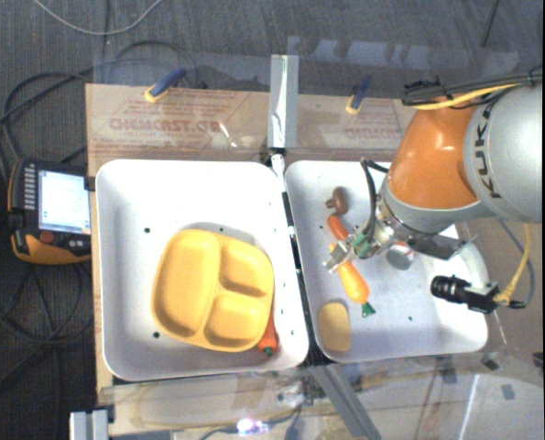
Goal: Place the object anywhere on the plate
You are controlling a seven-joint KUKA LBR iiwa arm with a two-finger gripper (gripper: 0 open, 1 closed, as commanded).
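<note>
Two white bins sit side by side on the desk. The left bin (125, 246) has one yellow divided plate (215, 288) with three sections, and one small orange-red thing (268, 342) peeks out from under the plate's lower right edge, touching it.

The right bin (419, 337) has four loose items that I can count: one small brown lump (340, 198) near the top, one red-orange piece (337, 227) just below it, one orange carrot (354, 285) with a green tip lying at a slant in the middle, and one tan rounded piece (334, 325) by the lower left corner.

The arm (455, 168) comes in from the right, and the jaws (357, 246) are just above the carrot's upper end. They're too small and cluttered to make out, so I can't tell if they're apart or together. Nothing sits on the plate's sections.
</note>
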